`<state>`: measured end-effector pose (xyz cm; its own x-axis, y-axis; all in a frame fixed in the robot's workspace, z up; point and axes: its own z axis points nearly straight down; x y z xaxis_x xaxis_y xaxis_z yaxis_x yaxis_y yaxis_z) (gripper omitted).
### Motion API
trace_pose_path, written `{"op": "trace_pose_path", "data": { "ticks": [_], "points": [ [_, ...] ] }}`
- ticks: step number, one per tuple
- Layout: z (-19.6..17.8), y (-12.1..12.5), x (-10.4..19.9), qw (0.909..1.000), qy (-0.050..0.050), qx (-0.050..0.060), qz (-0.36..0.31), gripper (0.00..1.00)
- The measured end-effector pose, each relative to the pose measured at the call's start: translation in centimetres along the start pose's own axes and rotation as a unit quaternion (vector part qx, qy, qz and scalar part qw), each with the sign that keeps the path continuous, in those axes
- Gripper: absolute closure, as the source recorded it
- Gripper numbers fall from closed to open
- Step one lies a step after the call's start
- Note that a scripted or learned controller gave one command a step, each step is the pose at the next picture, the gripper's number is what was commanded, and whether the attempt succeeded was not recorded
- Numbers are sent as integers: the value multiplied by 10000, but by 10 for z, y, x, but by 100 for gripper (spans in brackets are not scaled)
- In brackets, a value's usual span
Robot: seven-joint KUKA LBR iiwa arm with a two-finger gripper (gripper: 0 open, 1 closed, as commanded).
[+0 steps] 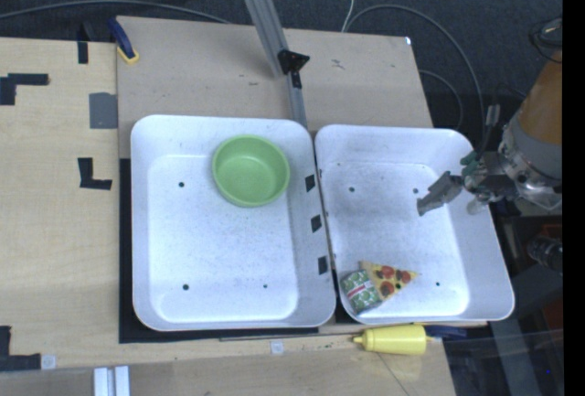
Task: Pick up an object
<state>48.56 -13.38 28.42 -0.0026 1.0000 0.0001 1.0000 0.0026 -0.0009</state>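
Note:
My gripper (455,198) hangs over the right side of the right bin (393,147). Its fingers stand apart and open, with nothing between them. A toy pizza slice (392,276) lies near the front of that bin, touching a small green packet (359,292) in the front left corner. Both are well in front of and to the left of the gripper. A green bowl (250,170) stands upright in the back of the left bin (164,294).
A yellow squeeze bottle (395,340) lies on the bench just outside the right bin's front rim. A grey metal pole (260,1) slants down to the gap between the bins. Cables run across the dark floor behind the bench.

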Motion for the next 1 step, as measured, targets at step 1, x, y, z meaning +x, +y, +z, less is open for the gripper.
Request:
{"op": "trace_pose_path", "data": {
  "ticks": [1],
  "points": [
    [0, 0, 0, 10000, -1, 0, 1, 0]
  ]
}}
